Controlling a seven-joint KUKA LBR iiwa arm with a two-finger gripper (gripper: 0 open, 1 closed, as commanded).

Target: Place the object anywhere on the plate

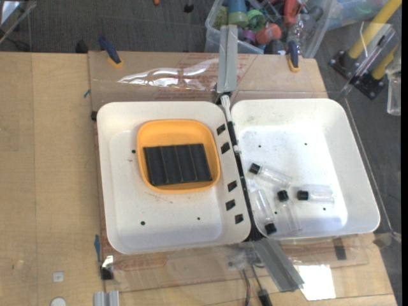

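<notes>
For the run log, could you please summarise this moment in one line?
plate: left bin, holds black ridged block | vials: right bin

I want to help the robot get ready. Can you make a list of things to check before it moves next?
1. Orange square plate sits flat in the left white bin: ok.
2. Room on the plate: not ok; a black ribbed rectangular block covers most of it.
3. Objects to pick: ok; several small clear plastic vials with black caps lie in the right white bin.
4. Vials apart enough to grab one: cannot tell; they lie close together and are see-through.
5. Vials away from the bin wall: not ok for the one at the front corner.
</notes>
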